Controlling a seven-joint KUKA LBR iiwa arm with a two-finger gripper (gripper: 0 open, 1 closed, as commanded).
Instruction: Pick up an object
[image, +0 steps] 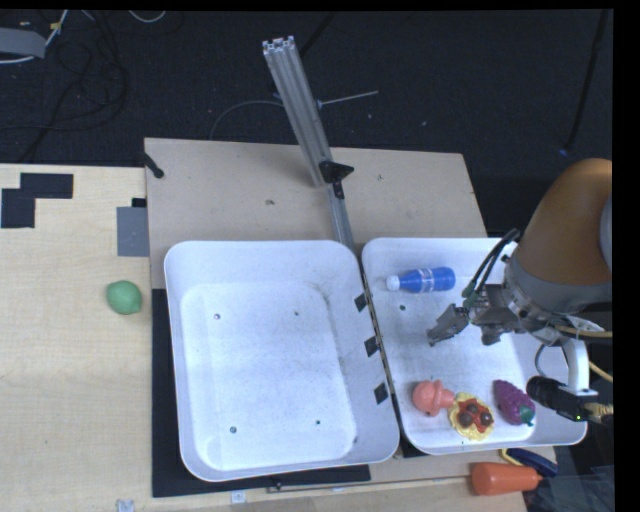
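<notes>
Fingers (468, 327) above right bin (385, 262), near bottle (422, 280)

Both white bins, the left bin (265, 370) and the right bin (400, 400), look like matt plastic with a faint speckle. The bench top (240, 195) under them is plain, dull board, pale brown. The blue bottle (423, 280) looks like smooth plastic with a white cap. The pink toy (432, 397), the purple toy (513, 401) and the green ball (124, 297) have a soft matt finish. The slanted rail (300, 105) is ribbed grey metal. The arm's orange band (570, 222) is smooth and slightly glossy.
</notes>
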